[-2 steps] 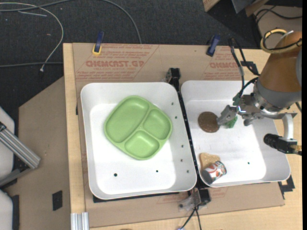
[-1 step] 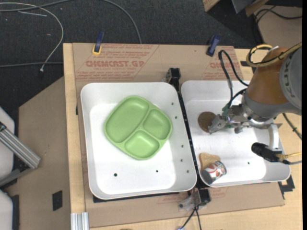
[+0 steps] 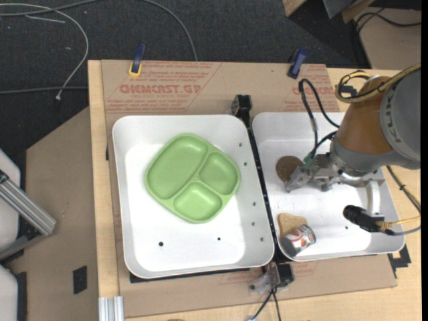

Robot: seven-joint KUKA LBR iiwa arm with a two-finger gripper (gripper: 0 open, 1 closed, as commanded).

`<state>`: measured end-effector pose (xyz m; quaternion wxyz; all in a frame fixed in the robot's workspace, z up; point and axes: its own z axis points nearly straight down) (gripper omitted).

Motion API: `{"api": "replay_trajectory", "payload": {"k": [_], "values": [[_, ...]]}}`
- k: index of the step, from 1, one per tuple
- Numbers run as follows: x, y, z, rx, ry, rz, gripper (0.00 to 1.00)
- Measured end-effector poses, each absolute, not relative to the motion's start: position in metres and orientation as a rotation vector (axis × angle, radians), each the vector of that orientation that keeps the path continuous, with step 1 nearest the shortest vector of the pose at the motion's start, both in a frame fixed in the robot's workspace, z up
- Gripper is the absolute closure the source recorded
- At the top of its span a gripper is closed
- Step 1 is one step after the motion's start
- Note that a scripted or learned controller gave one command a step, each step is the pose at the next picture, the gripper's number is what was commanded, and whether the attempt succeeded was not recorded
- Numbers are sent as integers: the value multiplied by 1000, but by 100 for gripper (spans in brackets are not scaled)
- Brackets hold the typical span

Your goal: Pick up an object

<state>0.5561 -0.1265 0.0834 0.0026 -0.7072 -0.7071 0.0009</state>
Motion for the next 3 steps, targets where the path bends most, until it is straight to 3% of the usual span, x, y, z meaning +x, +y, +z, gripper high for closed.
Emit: {"api": "replay_trajectory", "payload": {"k": [1, 3], "values": [[557, -126, 96, -2221, -2220, -2, 100], [562, -128, 224, -2224, -2229, -8, 100]]}}
